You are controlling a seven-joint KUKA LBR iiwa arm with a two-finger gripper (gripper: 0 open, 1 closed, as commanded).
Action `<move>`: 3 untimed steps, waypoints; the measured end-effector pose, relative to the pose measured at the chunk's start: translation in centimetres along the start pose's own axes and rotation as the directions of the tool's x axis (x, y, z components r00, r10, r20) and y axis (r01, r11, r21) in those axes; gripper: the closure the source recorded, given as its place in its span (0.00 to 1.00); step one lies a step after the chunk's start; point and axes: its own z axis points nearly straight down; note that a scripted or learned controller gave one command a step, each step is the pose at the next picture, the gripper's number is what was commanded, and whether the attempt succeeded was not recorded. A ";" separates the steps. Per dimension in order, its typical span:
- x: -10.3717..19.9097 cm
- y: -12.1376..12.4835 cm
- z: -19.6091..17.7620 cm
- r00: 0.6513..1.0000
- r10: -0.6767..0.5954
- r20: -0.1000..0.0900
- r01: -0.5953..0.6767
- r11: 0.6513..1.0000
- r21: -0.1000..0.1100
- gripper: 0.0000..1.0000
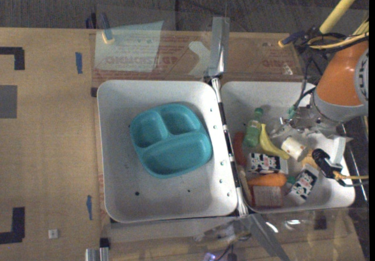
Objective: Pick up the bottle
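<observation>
The bottle point(253, 131) is small and green with a pale cap. It lies in the right bin point(234, 97) near the left wall, against a yellow banana point(270, 143). My gripper point(299, 127) hangs low over the middle of the right bin, to the right of the bottle and apart from it. Below it the grey wrist and orange band point(347, 81) reach in from the right. A pale cup-like cylinder point(293, 149) lies just under the gripper.
The right bin is crowded: two cow-print cartons point(262, 163) point(303, 185), an orange carrot point(267, 180), a brownish packet point(268, 196) and a red item point(238, 143) by the left wall. The left bin point(111, 136) holds a teal divided plate point(170, 139).
</observation>
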 end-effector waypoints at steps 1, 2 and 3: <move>-4.3 -1.5 -7.8 0.997 0.076 -0.002 -0.076 0.997 0.006 0.00; -0.8 4.4 -0.2 0.948 0.319 -0.001 -0.318 0.948 0.006 0.00; 4.2 0.8 0.0 0.953 0.303 -0.003 -0.303 0.953 0.001 0.00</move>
